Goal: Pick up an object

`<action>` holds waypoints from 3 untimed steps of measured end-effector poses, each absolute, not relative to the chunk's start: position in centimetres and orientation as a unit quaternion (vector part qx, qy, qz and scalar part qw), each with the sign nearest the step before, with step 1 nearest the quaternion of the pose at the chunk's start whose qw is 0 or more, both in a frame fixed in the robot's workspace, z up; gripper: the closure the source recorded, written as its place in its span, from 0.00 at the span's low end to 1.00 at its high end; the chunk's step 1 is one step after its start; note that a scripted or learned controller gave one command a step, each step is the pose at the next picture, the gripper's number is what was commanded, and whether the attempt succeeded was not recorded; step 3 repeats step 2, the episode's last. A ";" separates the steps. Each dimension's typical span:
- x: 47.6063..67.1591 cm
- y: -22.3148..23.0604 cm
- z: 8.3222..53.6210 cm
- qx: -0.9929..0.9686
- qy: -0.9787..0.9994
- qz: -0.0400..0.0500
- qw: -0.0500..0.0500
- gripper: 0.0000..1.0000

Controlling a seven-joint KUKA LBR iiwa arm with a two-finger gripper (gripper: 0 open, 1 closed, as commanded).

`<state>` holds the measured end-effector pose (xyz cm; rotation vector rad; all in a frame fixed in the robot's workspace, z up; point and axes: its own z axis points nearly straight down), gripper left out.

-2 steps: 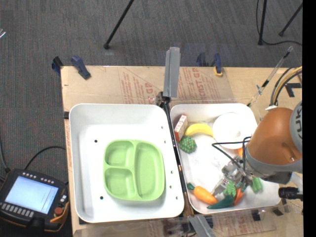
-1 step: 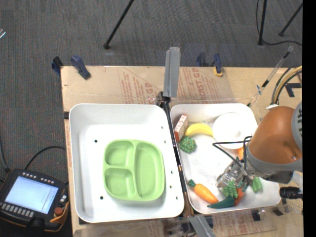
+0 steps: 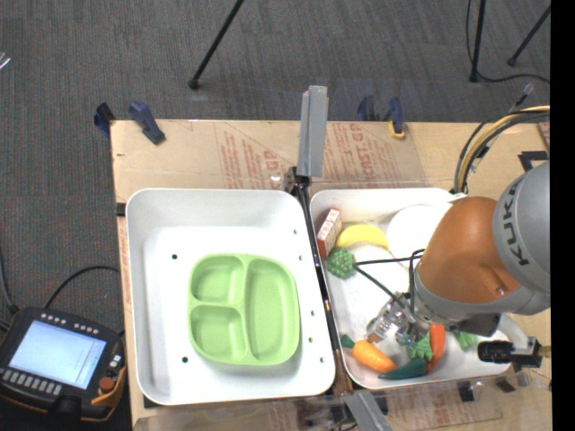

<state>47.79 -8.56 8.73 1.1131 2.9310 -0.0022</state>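
My gripper reaches down into the right bin, low near its front, under the orange wrist band. Just below it lie an orange toy carrot, a dark green vegetable and a red-orange carrot. Farther back sit a yellow banana, a green broccoli piece, a small red and white box and a white plate. The arm hides much of the bin's right side.
The left bin holds a light green divided tray. A grey post stands behind the bins' shared edge. A teach pendant lies on the floor at lower left. Cables run by the arm at right.
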 end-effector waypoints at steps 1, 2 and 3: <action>52.8 -12.3 8.6 0.334 0.943 0.000 -0.001 1.00; 52.8 -12.3 8.5 0.333 0.943 0.000 -0.002 0.00; 52.8 -12.3 8.5 0.333 0.943 0.000 -0.002 0.00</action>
